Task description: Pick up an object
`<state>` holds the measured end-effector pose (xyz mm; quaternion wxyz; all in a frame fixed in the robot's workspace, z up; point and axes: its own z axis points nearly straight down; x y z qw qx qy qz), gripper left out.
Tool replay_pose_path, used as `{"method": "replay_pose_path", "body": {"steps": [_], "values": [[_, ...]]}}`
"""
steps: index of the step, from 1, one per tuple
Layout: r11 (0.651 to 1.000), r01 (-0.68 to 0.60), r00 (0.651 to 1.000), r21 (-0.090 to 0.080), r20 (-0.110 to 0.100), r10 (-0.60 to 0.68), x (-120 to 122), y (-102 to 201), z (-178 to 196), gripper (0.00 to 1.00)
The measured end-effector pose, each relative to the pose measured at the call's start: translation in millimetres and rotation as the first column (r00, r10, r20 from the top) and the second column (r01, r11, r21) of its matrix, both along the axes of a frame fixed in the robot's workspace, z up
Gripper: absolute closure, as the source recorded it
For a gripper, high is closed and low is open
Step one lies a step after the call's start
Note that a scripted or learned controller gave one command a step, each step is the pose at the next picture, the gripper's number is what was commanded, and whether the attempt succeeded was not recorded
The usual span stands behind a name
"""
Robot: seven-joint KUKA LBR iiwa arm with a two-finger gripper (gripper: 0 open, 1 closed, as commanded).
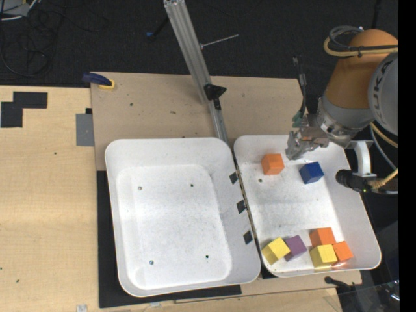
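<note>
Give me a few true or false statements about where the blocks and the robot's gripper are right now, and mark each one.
1. The gripper is above the right bin. True.
2. The blue block lies in the left bin. False: it lies in the right bin, near the far end.
3. The orange block sits to the left of the blue block in the camera view. True.
4. The purple block is held by the gripper. False: it rests at the near end of the right bin, beside a yellow block.
5. A cluster of blocks lies at the near end of the right bin. True.
</note>
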<state>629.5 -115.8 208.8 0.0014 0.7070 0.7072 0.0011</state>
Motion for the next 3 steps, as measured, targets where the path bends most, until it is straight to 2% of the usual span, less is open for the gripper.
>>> {"method": "replay_pose_path", "body": {"steps": [1,3], "values": [[1.000,0.000,1.000,0.000,-0.001,0.000,0.5,-1.8,36.3,1.00],[1.000,-0.004,1.000,0.003,-0.007,0.004,-36.7,107.4,41.9,1.00]]}}
